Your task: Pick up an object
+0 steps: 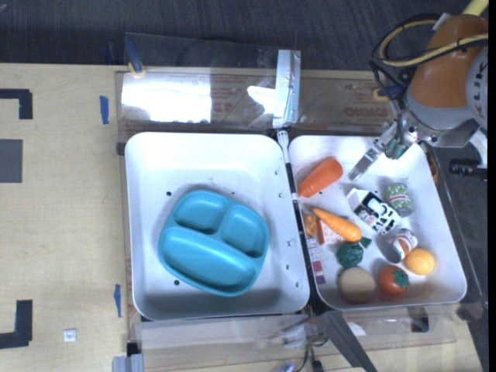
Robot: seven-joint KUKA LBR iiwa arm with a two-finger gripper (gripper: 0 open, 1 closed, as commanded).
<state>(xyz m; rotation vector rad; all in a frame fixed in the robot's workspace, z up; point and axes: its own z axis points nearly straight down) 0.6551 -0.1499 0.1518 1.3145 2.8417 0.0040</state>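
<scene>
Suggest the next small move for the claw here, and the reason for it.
Probably lower toward the orange pepper. The claw hovers over the back of the right bin with nothing visibly between its fingers, and the pepper lies just to its left, clear of the crowded toys nearer the front, so it looks the easiest pick.

Right bin point(446, 231) crowded along its front and middle with toy food, bare floor at its back edge, blue tray point(215, 240) filling left bin's point(147, 161) centre

The bins point(147, 149) are smooth, glossy white plastic. The blue tray point(215, 241) is smooth matt plastic. The counter point(62, 208) appears light wood.
</scene>
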